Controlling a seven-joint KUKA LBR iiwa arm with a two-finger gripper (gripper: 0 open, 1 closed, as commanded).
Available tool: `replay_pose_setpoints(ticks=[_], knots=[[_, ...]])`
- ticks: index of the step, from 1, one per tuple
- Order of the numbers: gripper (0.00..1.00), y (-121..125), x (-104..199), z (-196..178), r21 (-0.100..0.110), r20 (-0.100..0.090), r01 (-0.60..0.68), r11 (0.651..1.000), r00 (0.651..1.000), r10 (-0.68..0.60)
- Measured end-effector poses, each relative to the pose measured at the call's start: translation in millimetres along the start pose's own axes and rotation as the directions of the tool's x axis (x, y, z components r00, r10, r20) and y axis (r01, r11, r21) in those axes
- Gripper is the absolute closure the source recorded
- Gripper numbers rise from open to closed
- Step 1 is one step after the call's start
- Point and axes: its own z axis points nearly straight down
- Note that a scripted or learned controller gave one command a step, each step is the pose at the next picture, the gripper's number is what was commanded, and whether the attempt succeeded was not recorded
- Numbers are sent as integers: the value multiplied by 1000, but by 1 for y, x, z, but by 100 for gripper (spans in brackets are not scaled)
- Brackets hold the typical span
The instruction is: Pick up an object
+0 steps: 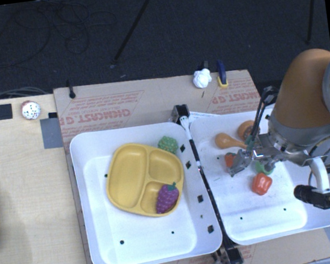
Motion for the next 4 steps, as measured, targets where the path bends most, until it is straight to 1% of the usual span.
replay_pose_setpoints(ticks=[1, 2, 3, 4], knots=[[100, 0, -1, -10, 2, -1, -3, 1000, 1000, 3], [100, -40, 25, -45, 1, -2, 1, 1000, 1000, -1], [100, -32, 84, -11, 6, -2, 4, 1000, 1000, -4], [100, -48, 106, -135, -12, -2, 3, 1000, 1000, -3]])
